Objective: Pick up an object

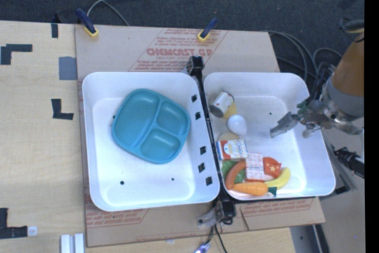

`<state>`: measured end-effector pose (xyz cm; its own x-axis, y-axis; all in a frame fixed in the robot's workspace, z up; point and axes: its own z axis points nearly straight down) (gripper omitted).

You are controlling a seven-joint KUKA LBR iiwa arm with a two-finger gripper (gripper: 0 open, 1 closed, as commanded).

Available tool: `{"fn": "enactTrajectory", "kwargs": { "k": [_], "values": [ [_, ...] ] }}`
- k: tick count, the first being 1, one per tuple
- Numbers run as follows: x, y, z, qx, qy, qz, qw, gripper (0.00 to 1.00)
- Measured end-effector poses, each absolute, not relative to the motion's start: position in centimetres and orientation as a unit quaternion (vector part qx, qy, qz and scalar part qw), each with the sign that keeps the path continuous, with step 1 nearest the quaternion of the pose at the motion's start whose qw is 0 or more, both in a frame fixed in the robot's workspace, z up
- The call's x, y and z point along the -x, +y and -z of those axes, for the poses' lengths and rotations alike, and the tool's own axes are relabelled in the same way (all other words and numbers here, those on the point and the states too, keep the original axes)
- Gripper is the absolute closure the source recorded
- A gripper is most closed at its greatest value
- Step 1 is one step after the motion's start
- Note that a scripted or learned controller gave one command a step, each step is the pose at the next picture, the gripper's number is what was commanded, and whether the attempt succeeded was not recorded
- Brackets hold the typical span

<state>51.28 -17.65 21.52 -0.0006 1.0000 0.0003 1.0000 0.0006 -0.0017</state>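
My gripper [294, 128] hangs over the right side of the right bin [296, 85], reaching in from the right. Its two fingers are spread open with nothing between them. To its left lie a white egg [237, 124] and a small tipped grey can [220, 103]. Near the bin's front sit a small carton [232, 148], a white packet [254, 166], a red tomato [272, 165], a banana [283, 178] and a carrot [249, 188], all bunched together. The gripper touches none of them.
A blue divided plate [151, 125] lies in the left bin [95, 127]. A black divider with clips [203, 127] joins the two bins. Cables [302, 50] trail behind the right bin, and bare white floor shows under the gripper.
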Motion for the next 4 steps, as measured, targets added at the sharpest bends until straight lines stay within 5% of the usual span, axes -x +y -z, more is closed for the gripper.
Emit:
{"fn": "enactTrajectory", "kwargs": {
  "k": [1,2,3,4],
  "values": [
    [-54.3,-10.3,-15.1,0.706,-0.708,-0.0007,0.002,0.0],
    [-57.9,-9.6,-8.6,0.707,-0.707,0.0004,-0.001,0.0],
    [-60.6,-11.2,-8.6,0.706,-0.708,0.001,-0.001,0.0],
    [-60.7,-11.1,-9.7,0.706,-0.708,0.0017,-0.002,1.0]
  ]
}}
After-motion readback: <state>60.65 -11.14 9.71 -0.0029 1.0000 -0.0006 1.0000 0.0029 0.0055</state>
